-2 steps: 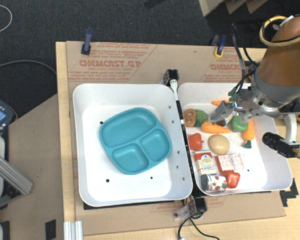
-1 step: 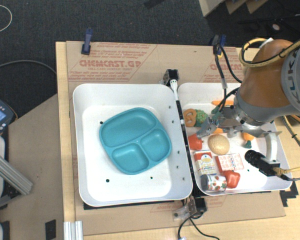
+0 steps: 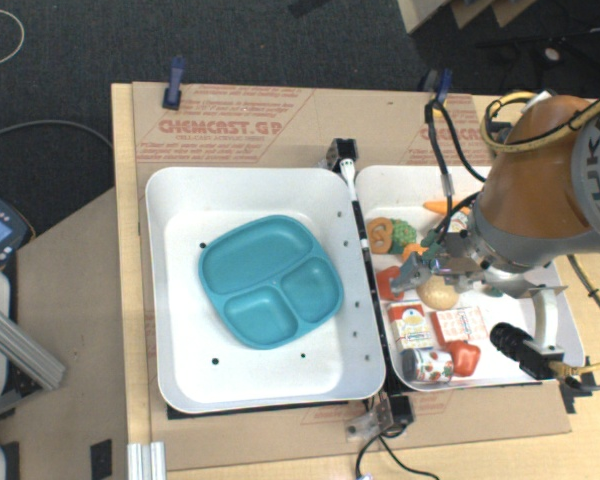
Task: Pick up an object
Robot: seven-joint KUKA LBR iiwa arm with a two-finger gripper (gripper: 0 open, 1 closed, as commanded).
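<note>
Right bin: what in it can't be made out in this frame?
- Gripper: the arm's wrist covers it in the camera view; jaws' state unclear.
- Right bin: its far right part is hidden under the arm.
- Small carton: label too small to read.
- Can: print too small.

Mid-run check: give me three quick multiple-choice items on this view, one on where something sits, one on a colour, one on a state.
1. Where does the divided plate lie?
A. in the left bin
B. in the right bin
C. on the cardboard outside both bins

2. What colour is that plate?
A. red
B. teal blue
C. yellow

3. What does the plate hold?
A. a can
B. a pretzel
C. nothing visible

Answers:
1. A, it rests flat on the floor of the left bin.
2. B, all three compartments are teal blue.
3. C, its compartments look bare, while the small food items are clustered in the right bin under the arm.
</note>
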